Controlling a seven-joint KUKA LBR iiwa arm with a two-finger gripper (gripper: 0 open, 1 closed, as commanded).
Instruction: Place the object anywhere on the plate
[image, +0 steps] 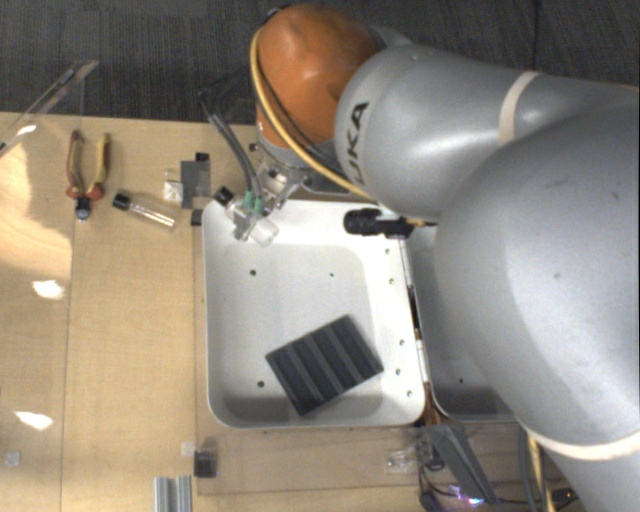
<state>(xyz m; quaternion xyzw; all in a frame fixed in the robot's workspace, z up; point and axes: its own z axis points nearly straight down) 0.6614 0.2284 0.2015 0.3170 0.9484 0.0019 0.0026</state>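
Note:
A dark ribbed rectangular slab (324, 364) lies flat and turned at an angle in the near part of the left white bin (230, 330). My gripper (252, 222) hangs over the bin's far left corner, well away from the slab, with pale translucent tips and small green parts on it. Nothing I can make out sits at its tip. The grey arm with its orange band (310, 70) reaches in from the right and hides most of the right bin (465, 400).
On the wooden bench left of the bins lie red-handled pliers (88, 168), a small clear vial (146, 209) and a grey-black block (195, 180). A black cylindrical piece (378, 223) rests at the left bin's far right rim. Small fixtures (205, 462) stand near the bench's front edge.

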